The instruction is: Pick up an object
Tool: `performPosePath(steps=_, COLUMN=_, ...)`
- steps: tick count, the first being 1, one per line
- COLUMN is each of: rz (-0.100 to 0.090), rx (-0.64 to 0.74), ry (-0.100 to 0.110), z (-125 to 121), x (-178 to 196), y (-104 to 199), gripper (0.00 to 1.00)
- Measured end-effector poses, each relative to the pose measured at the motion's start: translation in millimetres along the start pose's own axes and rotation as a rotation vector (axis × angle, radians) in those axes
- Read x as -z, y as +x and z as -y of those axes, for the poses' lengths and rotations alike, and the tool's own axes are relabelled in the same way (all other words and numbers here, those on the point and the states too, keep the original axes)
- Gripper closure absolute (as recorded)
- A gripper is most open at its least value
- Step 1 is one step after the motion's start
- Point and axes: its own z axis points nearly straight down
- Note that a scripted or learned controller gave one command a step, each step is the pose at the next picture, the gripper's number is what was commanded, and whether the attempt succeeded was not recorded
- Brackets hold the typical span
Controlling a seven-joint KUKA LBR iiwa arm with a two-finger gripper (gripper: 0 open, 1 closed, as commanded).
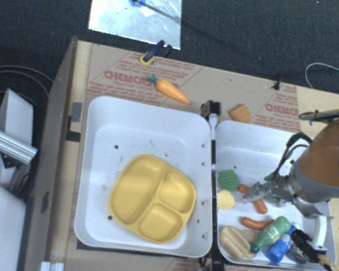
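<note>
So the tabletop [186, 76] has two white bins side by side. The left bin [109, 128] carries just a yellow divided tray [152, 198]. The arm [333, 159] reaches into the right bin [251, 145], where all the pickable stuff sits: a green bottle [273, 232], a blue bottle [280, 248], a tan bun-looking thing [235, 241], a hot dog [253, 222], a green bumpy piece [228, 178], a pale yellow piece [225, 201] and a small orange-red bit [261, 206]. The hand [268, 192] is down low right over that orange-red bit, near the middle of the bin. Honestly can't tell whether it's clenched or released from this angle, and I don't see anything clearly between it, so I'd say the pickup isn't done yet: grasp and lift are left. A carrot [171, 89] and a tan block [241, 113] lie outside, behind the bins.
</note>
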Motion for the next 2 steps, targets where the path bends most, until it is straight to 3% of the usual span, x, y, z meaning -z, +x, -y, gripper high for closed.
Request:
performPosePath(steps=1, rz=0.001, rx=0.001, ry=-0.003, z=-1, x=11, y=-1, gripper=1.00)
performPosePath(steps=2, rz=0.000, rx=0.002, ry=-0.005, z=-34, x=98, y=65, gripper=1.00)
